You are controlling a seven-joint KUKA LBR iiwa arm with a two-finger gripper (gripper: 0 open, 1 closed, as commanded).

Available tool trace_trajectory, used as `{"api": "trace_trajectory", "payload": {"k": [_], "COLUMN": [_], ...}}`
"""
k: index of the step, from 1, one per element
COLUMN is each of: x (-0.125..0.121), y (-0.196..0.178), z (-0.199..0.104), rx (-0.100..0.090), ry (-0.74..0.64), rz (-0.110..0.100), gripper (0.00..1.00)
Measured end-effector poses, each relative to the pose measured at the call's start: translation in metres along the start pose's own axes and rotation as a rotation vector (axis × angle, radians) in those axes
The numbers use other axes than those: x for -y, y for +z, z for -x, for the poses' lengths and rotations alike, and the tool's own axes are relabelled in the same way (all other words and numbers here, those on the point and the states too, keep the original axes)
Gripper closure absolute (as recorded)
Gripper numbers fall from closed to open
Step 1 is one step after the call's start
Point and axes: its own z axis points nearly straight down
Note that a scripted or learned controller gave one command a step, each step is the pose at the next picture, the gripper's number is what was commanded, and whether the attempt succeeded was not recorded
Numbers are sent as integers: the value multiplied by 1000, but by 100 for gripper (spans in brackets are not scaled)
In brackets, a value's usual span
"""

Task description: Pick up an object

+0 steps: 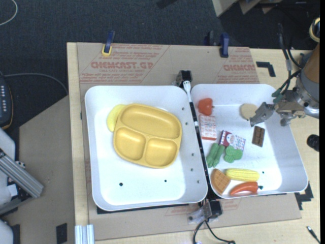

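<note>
Small brown rectangular block (258,135) lies just below the hovering pincer (269,113), apparently open and empty; descent likely follows.

A protective sheet (152,60) printed with red lettering covers the bench (73,136). Two clamps grip the bench's far edge: a yellow-and-blue clamp (107,44) near the far left corner and a blue clamp (223,43) toward the far right. Dark carpet (76,9) lies beyond the far edge.

Glossy yellow plastic tray (147,134)
</note>
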Motion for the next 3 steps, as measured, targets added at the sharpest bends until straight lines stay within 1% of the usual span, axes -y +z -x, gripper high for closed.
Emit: {"api": "trace_trajectory", "payload": {"k": [1,2,3], "x": [-2,-12,-7], "y": [-7,50,112], "z": [0,-2,-2], "rx": [2,0,0], "ry": [-3,-3,-2], "rz": [13,7,6], "gripper": [0,0,0]}}
